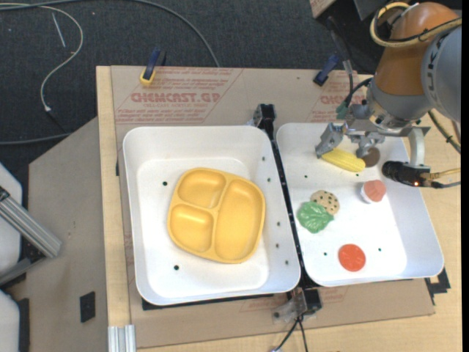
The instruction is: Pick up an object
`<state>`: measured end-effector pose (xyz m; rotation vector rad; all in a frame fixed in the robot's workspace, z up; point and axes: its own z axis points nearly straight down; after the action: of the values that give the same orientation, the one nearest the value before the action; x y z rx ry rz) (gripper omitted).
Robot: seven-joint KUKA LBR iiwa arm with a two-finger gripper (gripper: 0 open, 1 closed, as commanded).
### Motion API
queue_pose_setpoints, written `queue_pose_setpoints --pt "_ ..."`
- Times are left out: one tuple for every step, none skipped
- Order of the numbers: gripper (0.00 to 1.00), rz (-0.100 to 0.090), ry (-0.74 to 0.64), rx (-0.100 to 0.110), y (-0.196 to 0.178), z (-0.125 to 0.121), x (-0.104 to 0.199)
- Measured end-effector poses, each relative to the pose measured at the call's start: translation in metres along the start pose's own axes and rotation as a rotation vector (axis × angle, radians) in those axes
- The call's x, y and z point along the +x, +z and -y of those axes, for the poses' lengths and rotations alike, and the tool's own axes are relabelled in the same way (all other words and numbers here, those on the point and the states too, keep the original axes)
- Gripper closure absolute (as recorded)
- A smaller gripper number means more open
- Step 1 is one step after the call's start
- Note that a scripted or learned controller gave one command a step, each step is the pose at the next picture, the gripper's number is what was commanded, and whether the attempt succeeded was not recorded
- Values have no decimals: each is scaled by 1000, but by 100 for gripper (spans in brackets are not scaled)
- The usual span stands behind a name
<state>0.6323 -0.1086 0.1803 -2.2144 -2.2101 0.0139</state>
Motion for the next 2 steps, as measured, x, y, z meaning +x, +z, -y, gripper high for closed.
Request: queue_pose_setpoints --pt "0 2 -2 -14 -8 -3 0" --pt "0 1 -2 -9 35 -7 -2"
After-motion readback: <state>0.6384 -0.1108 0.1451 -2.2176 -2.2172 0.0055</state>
